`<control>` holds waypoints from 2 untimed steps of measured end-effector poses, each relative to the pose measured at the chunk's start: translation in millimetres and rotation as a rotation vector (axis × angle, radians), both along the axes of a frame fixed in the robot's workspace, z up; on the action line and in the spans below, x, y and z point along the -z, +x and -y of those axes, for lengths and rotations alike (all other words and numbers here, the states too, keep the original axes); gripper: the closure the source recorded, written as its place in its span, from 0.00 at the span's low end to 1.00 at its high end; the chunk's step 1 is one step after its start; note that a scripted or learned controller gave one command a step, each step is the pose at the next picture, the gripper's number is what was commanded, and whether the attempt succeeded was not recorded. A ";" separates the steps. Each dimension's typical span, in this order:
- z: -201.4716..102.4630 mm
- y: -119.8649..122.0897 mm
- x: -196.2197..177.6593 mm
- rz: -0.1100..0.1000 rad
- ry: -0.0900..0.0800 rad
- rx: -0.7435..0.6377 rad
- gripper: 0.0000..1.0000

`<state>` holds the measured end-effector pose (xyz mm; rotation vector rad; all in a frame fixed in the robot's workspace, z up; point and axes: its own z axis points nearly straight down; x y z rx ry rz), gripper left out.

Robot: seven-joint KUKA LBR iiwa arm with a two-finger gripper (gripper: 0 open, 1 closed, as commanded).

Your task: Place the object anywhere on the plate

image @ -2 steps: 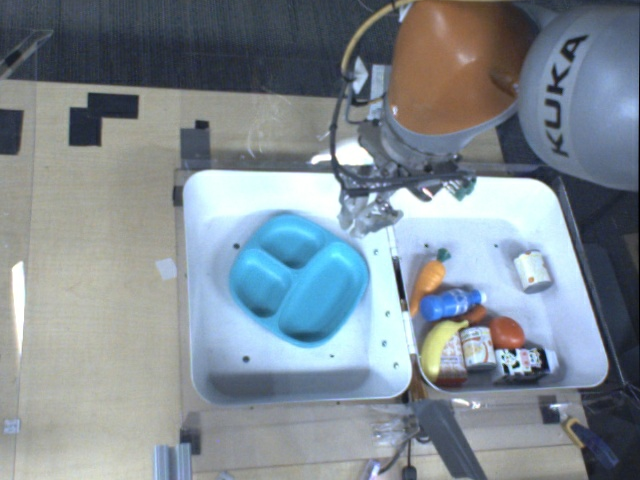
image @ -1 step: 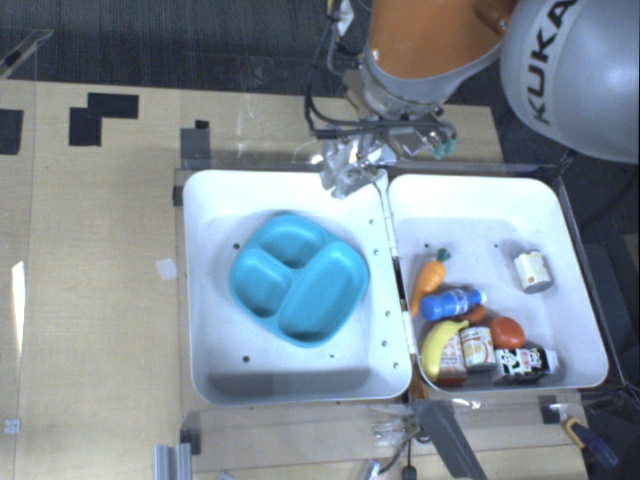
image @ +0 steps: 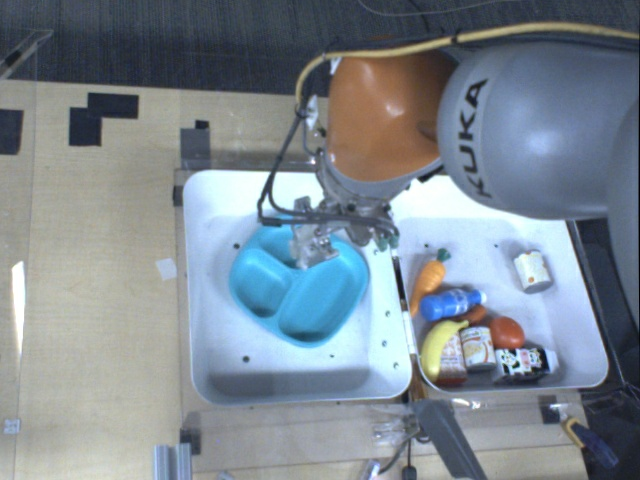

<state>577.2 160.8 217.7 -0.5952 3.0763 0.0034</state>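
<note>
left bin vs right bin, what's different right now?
The left bin holds one thing, a blue sectioned plate; the right bin holds a heap of small items, among them a carrot, a banana and a blue bottle. The gripper hangs over the left bin, above the plate, not over the right bin. Both are shallow, white, side by side.
</note>
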 end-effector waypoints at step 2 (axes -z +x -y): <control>-6.1 68.1 5.4 0.002 0.000 -0.187 1.00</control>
